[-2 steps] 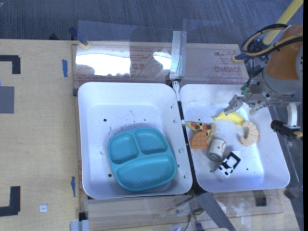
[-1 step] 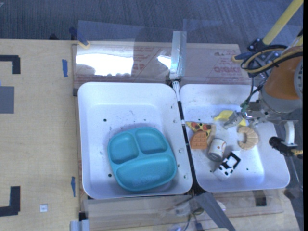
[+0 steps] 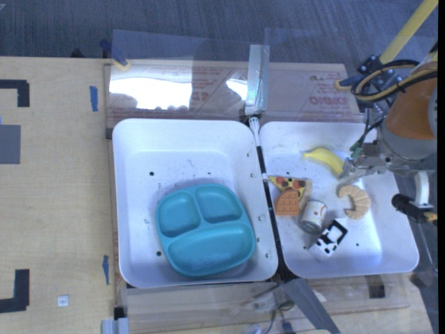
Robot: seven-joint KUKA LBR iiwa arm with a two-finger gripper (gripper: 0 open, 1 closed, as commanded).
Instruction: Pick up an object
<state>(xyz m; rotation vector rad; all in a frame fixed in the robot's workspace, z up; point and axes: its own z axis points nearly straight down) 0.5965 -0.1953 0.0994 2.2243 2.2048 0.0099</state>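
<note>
**Pick not made yet: gripper low over right bin, nothing seen in it**

Near edge first: the left bin [image 3: 132, 186] holds a teal tray [image 3: 205, 232], three compartments, sitting toward the front. Not a likely target w/ the arm on the other side.

Right bin [image 3: 396, 256] has the candidates. Closest to the front, a black-and-white block [image 3: 329, 236]. Just behind it a small can [image 3: 313, 215] lying tilted, w/ a waffle [image 3: 286, 202] beside it and a pizza slice [image 3: 290, 184] touching the waffle's far side. To the right, a croissant [image 3: 357, 202]. Farther back, a banana [image 3: 325, 158].

The gripper [image 3: 353, 170] hangs between banana and croissant, near both; whether it touches either can't be told. Its open/closed state can't be told, the tip is too small and blurred. No item shows lifted or clamped: all appear to rest on the bin floor.

Judgement: approach is roughly done, grasp and lift are left. Target is prob. the croissant or banana, but which one is unclear.
</note>
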